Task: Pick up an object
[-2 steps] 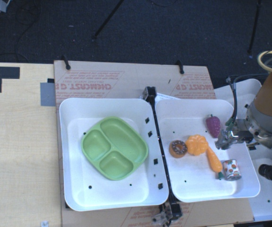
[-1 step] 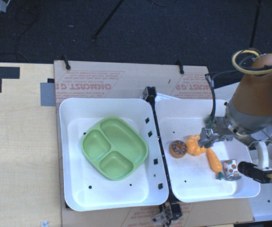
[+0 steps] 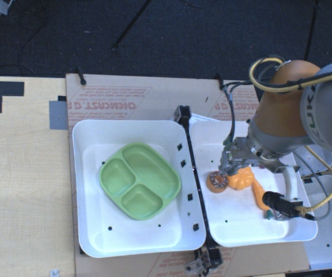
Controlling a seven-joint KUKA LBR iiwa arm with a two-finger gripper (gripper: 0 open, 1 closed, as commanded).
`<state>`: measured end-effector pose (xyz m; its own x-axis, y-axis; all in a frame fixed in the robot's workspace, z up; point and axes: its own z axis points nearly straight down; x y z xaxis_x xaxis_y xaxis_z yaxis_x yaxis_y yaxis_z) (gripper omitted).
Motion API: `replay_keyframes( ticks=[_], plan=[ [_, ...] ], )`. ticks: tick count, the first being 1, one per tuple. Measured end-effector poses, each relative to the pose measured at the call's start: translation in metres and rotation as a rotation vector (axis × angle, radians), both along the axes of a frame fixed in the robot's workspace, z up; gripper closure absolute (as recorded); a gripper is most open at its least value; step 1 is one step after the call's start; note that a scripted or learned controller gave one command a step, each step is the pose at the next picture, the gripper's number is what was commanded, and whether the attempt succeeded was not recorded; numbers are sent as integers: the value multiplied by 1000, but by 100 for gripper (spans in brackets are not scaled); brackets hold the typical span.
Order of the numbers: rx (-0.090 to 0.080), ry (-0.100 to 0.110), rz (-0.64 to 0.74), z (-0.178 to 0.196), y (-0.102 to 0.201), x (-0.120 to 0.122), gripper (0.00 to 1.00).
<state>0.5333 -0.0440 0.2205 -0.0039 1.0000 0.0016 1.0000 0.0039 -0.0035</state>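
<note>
- Nearest, the left bin (image 3: pixel 91 224) holds a green divided plate (image 3: pixel 140 180) with three compartments, lying flat and slightly turned, roughly at the middle of the bin floor.
- Just right of it, past the black clips on the shared rims, the right bin (image 3: pixel 241 235) holds a carrot-like orange toy (image 3: pixel 260 196) with a green tip near its right side.
- Further left in that bin lie a rounded orange object (image 3: pixel 240 179) and a small brown doughnut-shaped toy (image 3: pixel 217 182), touching each other.
- Directly above those two sits the gripper (image 3: pixel 229 165); whether it is parted or clamped cannot be told, nor whether it touches either toy.
- Farther back, the grey arm (image 3: pixel 293 105) with its orange band comes in from the right over the bin's far right part.
</note>
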Motion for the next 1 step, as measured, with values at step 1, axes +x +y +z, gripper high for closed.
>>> replay_keyframes(
  ticks=[1],
  plan=[
    [0,0,0,-2,44,10,100]
  ],
)
